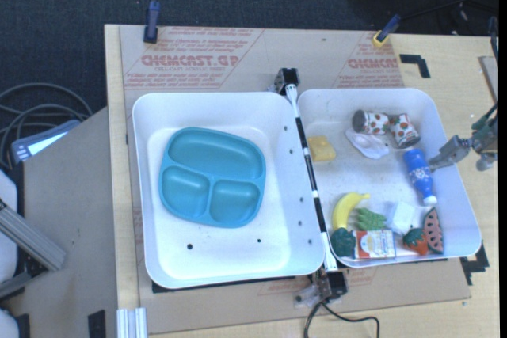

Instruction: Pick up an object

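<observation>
Beside the shallow white right bin [467,206], your grey two-finger gripper [461,148] hovered near the blue plastic bottle [417,174]; whether it was open, you couldn't tell.

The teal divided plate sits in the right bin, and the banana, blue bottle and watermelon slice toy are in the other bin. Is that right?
Not quite: the camera view shows the teal divided plate in the left bin. The banana, blue bottle and watermelon slice toy are in the other bin, the right one.
</observation>
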